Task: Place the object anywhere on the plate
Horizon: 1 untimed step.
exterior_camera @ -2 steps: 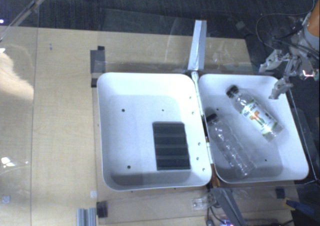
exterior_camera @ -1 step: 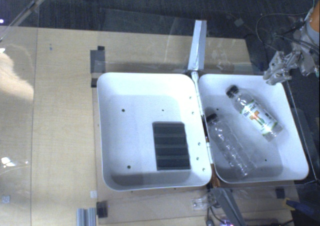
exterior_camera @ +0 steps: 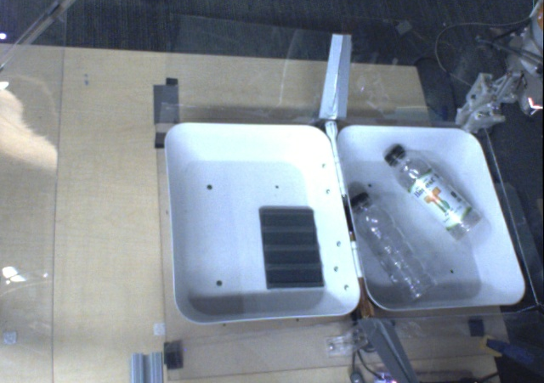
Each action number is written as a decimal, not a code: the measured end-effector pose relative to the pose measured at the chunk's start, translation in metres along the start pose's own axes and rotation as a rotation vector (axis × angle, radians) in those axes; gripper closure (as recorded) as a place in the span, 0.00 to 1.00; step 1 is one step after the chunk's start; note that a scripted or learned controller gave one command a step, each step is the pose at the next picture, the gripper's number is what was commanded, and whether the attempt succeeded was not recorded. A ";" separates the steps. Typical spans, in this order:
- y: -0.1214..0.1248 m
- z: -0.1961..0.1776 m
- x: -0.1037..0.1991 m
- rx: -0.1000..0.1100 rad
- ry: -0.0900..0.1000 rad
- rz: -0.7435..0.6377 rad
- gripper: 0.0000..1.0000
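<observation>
I saw labelled clear plastic bottle (exterior_camera: 429, 190) in right white bin (exterior_camera: 497, 203), gripper (exterior_camera: 489, 99) beyond bin's far corner, grip state I could not tell, black ribbed rectangular plate (exterior_camera: 291, 247) ringed by bare floor.

The counter (exterior_camera: 102, 228) looks like pale, matt wood. Both bins are smooth white plastic with a faint sheen: the left bin (exterior_camera: 195, 203) holds a dark ribbed plate (exterior_camera: 291, 247) of matt finish, and the right bin (exterior_camera: 493, 203) holds two clear, glossy plastic bottles, one with a paper-like label (exterior_camera: 429, 188), one bare (exterior_camera: 387, 245).
</observation>
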<state>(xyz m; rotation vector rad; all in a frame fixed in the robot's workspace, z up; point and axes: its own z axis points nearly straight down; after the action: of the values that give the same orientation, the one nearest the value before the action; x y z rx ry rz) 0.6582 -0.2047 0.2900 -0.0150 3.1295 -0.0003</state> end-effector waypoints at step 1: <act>0.001 0.053 -0.012 -0.001 0.001 -0.250 1.00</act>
<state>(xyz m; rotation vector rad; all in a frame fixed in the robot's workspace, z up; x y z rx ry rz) 0.6711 -0.2034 0.2376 -0.4057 3.1046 -0.0018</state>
